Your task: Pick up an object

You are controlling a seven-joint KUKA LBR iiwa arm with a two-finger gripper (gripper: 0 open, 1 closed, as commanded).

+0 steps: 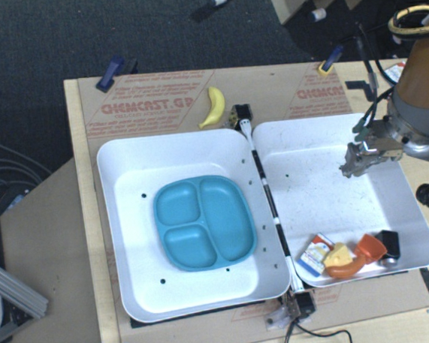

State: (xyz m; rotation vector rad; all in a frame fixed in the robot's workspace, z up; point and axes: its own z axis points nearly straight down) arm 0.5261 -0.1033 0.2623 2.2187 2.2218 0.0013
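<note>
Gripper (352, 163) hovers right of centre, grip state unclear; we'd pinch the light, stiff orange plastic piece (347, 268) across its middle.

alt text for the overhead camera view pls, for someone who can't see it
A grey robot arm reaches in from the right, its gripper above the upper part of the right white bin, whose small objects are heaped in the near corner. The left white bin holds a blue divided plate; a yellow banana lies on the bench behind it.
</note>
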